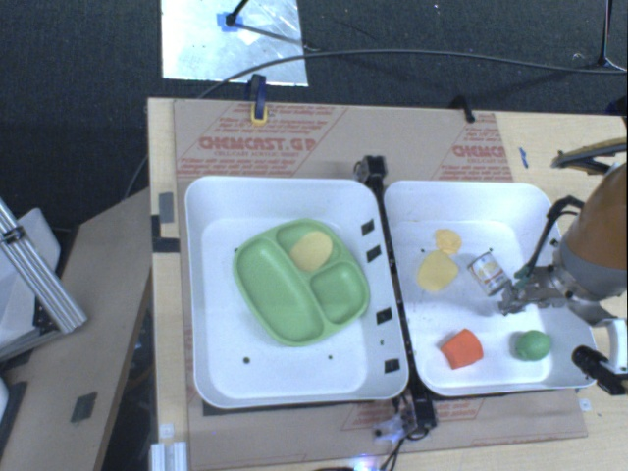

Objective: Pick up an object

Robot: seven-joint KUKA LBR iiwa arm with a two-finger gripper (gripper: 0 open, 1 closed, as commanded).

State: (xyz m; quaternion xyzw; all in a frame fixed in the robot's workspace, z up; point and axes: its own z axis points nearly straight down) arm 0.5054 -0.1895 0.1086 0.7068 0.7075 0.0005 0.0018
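Just left of the gripper (pixel 512 300) lies a small can (pixel 486 270), with a green ball (pixel 533 344) below and an orange block (pixel 462 348) further left. Whether anything is gripped I cannot tell. A good pick means centring squarely over the can before descending, clear of the bin wall (pixel 549 209).

Five small objects are lying in the right bin (pixel 530 202): a pale yellow piece (pixel 447 240) at the far side, a larger yellow piece (pixel 437 271) just nearer, a small silver can (pixel 486 270) tilting beside it to the right, an orange block (pixel 462 348) near the front, and a green ball (pixel 533 344) sitting to its right.
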